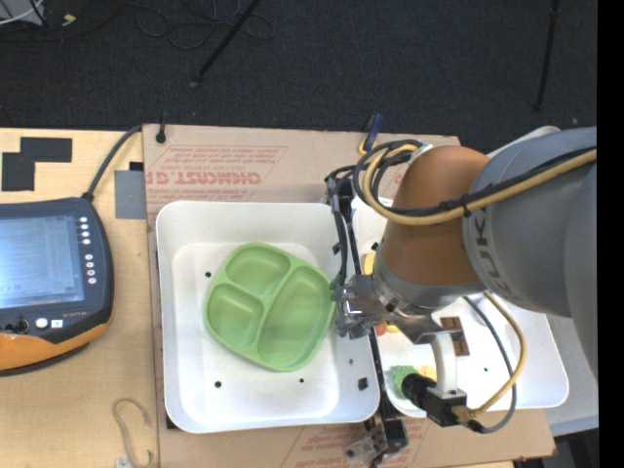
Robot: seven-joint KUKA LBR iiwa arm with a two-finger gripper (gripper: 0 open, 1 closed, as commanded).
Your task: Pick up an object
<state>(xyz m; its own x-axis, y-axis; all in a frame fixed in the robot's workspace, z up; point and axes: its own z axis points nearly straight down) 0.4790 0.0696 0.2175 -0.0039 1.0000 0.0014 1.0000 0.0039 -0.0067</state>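
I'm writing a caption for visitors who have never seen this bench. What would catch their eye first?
The big grey arm with its orange band reaches in from the right and covers most of the right bin. Next comes the green divided plate, lying tilted in the middle of the left bin. On the bench to the left sits a control tablet with a lit screen.

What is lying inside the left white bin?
The left white bin holds one green divided plate, lying flat, with nothing in its compartments. The arm covers much of the right bin, where a small green thing partly shows.
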